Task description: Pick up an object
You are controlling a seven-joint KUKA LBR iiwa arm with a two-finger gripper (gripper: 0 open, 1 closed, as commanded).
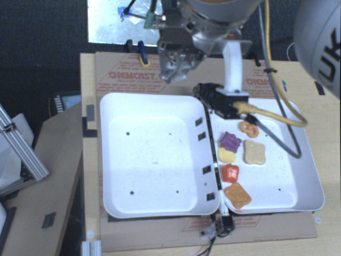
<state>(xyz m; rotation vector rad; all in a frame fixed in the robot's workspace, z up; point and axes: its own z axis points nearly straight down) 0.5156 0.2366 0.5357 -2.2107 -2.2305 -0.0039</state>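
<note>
The gripper (176,71) hangs high over the bench's far edge, above the cardboard behind the left bin (114,143), and its metal tip is a blur of glare, so whether it is spread or pressed together I cannot tell. Nothing shows beneath it. Just to its right a white post (232,68) drops to a black fitting (221,101) at the bins' dividing wall, with a yellow cable (277,119) looping out over the right bin (303,164).

That right bin is where the pickings are, all bunched near the divider: a pretzel (249,128) at the top, a purple piece (230,141) touching a yellow piece (226,155) below it, a toast slice (254,153) just beside those, then a red piece (230,173) and an orange-brown piece (237,195) nearest the camera.

The step in hand, as I read it, is choosing a target and travelling over. The toast slice looks the safest bet (it sits a little apart, with bare floor on its right). Come straight down, centred, straddling its narrow width, and steer well clear of the cable and the divider.
</note>
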